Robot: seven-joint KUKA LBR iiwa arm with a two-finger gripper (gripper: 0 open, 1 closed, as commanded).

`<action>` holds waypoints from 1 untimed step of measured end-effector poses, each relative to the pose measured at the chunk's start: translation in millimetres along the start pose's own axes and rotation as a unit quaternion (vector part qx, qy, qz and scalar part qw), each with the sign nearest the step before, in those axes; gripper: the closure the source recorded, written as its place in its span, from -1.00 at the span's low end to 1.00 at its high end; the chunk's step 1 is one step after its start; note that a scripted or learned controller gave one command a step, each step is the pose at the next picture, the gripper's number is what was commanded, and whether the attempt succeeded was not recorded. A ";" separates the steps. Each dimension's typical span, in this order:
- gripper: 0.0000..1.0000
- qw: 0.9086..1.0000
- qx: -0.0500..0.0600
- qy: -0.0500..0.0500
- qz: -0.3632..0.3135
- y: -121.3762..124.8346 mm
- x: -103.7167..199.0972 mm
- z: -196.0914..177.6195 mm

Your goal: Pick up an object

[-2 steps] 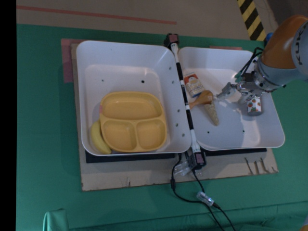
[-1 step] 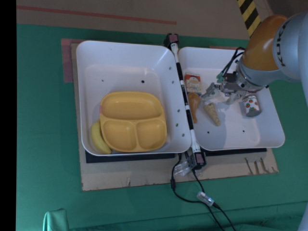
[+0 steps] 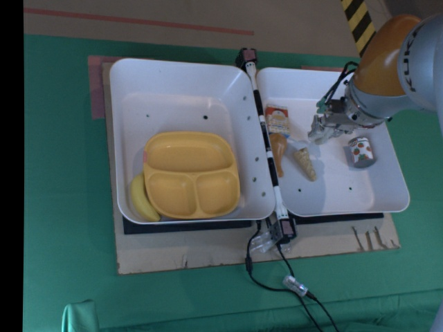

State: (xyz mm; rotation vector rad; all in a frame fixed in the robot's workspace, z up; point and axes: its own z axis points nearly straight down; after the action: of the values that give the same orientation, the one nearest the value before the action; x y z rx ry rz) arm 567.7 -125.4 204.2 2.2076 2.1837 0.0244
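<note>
My gripper hangs over the middle of the right bin, reaching in from the right, with nothing visibly between its tips. Just below and left of it lies a tan cone-shaped piece. Further left, a chicken drumstick lies along the bin's left wall, and a small orange-and-white carton sits above it. A small can with a red-and-white label lies on its side to the right of the gripper.
The left bin holds a yellow divided tray and a banana against its lower left wall. A black-and-white divider bar runs between the bins. Cables trail off the front of the bench.
</note>
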 end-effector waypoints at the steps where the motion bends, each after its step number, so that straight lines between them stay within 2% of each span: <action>1: -1.00 1.000 0.000 0.000 0.000 0.0 0.1 0.0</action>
State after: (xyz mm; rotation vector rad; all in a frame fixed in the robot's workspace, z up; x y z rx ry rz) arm 567.7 -125.4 204.2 2.2079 2.1840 0.0244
